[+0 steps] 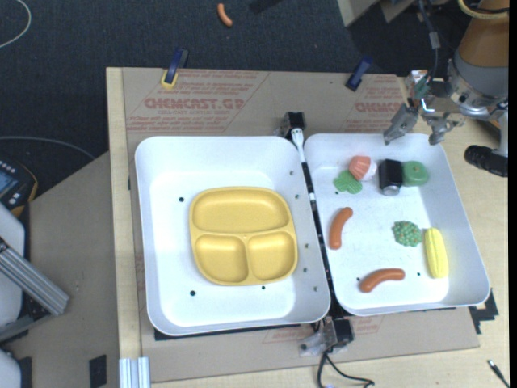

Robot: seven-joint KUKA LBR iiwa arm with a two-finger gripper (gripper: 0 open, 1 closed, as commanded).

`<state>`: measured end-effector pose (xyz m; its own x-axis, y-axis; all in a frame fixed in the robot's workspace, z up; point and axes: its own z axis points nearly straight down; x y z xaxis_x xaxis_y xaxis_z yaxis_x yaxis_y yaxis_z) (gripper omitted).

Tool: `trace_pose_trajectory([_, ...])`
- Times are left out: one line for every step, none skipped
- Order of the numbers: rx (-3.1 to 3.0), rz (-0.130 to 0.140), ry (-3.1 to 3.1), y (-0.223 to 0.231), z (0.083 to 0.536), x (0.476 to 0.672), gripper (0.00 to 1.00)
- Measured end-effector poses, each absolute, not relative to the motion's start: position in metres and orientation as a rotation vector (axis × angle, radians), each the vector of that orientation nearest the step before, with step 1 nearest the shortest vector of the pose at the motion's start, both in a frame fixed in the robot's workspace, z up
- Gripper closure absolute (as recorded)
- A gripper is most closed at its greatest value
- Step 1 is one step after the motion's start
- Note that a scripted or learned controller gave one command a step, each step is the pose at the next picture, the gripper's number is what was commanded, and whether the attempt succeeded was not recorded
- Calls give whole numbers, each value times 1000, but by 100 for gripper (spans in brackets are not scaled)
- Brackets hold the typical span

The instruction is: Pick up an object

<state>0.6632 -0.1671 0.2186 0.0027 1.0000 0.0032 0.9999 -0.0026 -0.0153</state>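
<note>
My gripper [419,131] hangs above the far edge of the right bin [462,217], fingers spread open with nothing between them. Below it in the bin lie a black cylinder [390,176], a green round piece [415,173], a pink-orange piece [360,167] and a green leafy piece [348,183]. Nearer the front are an orange sausage [340,227], a broccoli floret [407,233], a yellow corn cob [435,252] and a second sausage [380,279].
The left bin [161,176] holds a yellow divided plate [242,234]. A black clip [296,124] sits between the bins at the back. Blue clamps [173,69] [358,73] hold the cardboard sheet. An orange bit [224,14] lies on the dark floor beyond.
</note>
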Motion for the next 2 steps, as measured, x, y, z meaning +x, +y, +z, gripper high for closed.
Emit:
trace_pose_trajectory([-2221,0,-2221,-167,228,666,0])
trace_pose_trajectory([-2215,5,-2221,-161,167,671,0])
